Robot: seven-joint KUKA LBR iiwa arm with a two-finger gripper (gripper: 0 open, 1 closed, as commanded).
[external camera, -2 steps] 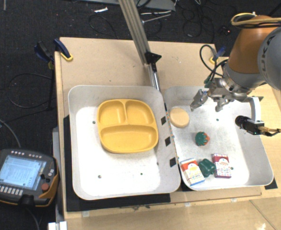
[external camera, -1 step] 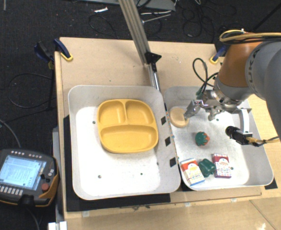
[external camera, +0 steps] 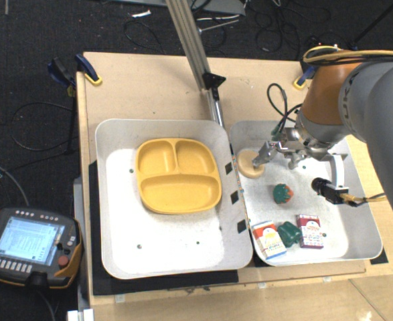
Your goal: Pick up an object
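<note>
At the lower left of the frame a teach pendant (external camera: 30,245) with a lit screen lies on the dark floor, off the table (external camera: 149,85). On the table's left part sits the left bin (external camera: 116,246), a shallow white tray; a yellow divided plate (external camera: 179,175) rests in its upper middle, leaving bare white floor below it and along the left wall. A slanted metal pole (external camera: 189,32) runs from the top centre down to the seam between the bins.

The right bin (external camera: 367,243) holds the small items. A round tan wooden block (external camera: 250,163) lies in its upper left, just beside the dividing edge. Lower in the middle sits a small green-and-red ball-like toy (external camera: 282,193), apart from its neighbours. Along the bottom wall stand a red-and-white small box (external camera: 268,239), a dark green object (external camera: 290,233) touching it, and a red small carton (external camera: 310,231) just beside that.

The grey arm (external camera: 377,105) enters from the right edge, its orange band (external camera: 323,99) above the wrist, bent down into the upper part of the right bin. The pincer (external camera: 273,151) points left, its tip just beside the wooden block; whether it is spread or pressed together I cannot tell, and no item is seen held. Open floor remains in the bin's right middle.
</note>
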